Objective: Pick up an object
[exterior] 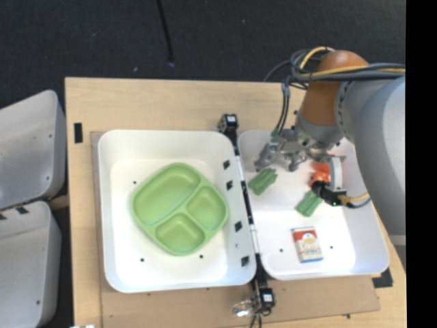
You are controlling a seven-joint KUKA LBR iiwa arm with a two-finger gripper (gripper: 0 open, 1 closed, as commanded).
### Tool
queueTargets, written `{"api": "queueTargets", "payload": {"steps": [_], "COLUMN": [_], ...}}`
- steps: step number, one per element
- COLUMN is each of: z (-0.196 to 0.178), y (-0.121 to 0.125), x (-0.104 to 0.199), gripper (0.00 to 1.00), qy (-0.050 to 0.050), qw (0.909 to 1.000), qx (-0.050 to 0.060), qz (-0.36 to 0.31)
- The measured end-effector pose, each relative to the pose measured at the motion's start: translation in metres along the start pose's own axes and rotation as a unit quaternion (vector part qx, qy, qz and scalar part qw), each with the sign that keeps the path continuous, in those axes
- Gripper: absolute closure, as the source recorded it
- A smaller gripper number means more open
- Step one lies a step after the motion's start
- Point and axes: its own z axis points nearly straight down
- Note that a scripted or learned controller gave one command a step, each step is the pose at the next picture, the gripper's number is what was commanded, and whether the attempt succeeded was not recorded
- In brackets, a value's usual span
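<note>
The pincer (281,157) hung over the right bin (355,251); its finger state could not be determined. The nearest object, a green block (262,181), lay just below it near the left wall. It appeared light and rigid; grasp across its short sides.

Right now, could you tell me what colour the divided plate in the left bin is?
Light green, seen in the camera view: divided plate.

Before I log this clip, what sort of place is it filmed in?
Most likely a robotics lab's grasping test bench, not a home or shop. A wooden bench bears two shallow white bins, the left bin and right bin, with odd items like a green divided plate. A cabled arm's gripper hangs above.
</note>
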Motion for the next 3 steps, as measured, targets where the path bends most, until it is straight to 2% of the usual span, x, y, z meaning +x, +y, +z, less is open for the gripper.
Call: {"api": "queueTargets", "payload": {"steps": [1, 2, 3], "z": [-0.014, -0.071, -0.129], "y": [0.002, -0.005, -0.003], "x": [-0.001, -0.008, 0.0], "gripper": [1.0, 1.0, 1.0], "qy": [0.0, 0.0, 0.0], "qw": [1.0, 1.0, 1.0], "qx": [-0.003, -0.004, -0.004], "qz": [0.001, -0.002, -0.005]}}
